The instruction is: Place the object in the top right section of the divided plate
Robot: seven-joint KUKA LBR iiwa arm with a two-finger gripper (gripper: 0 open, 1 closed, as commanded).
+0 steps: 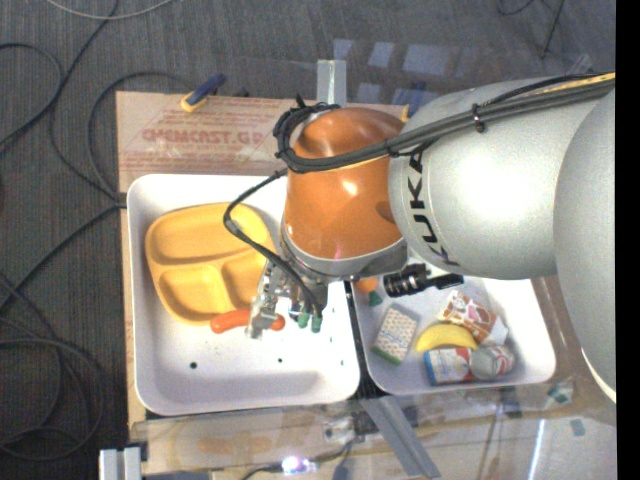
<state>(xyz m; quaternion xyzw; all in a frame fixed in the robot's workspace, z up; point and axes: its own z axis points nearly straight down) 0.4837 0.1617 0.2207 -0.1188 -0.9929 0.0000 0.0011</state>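
A yellow divided plate (197, 256) lies in the upper left part of the left white bin (210, 388). Just below the plate's lower edge, a small orange carrot-like object (230, 319) rests on the bin floor. My gripper (285, 313) hangs low over the bin, right of that object and just past the plate's lower right corner. The object's right end reaches the gripper's left side, but whether they touch is unclear. The orange band and grey arm hide the plate's right edge.
The right bin (535, 363) holds a banana (445, 337), a checkered box (395, 333), a red and white packet (470, 315), a can (487, 361) and a small carton (443, 367). A thin wall between the two bins runs close to the gripper's right.
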